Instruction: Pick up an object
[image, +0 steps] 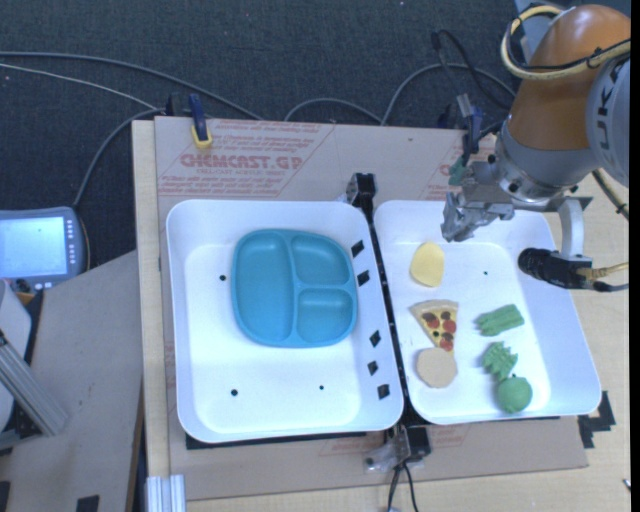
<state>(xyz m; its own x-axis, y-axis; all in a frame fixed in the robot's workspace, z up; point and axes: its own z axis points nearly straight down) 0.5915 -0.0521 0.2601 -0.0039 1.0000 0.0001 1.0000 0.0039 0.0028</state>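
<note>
Camera view: fixed above the bench, looking down on two white bins side by side.
My gripper (462, 226): hanging over the far part of the right bin (560, 405), just above and right of the yellow piece (427, 264); nothing sits between my fingers, and how far apart they stand I cannot tell.
Right bin contents: yellow piece, pizza slice (438, 323), tan round piece (436, 368), three green pieces (503, 356) near the right wall.
Left bin (200, 400): blue divided plate (294, 287), lying flat.
</note>
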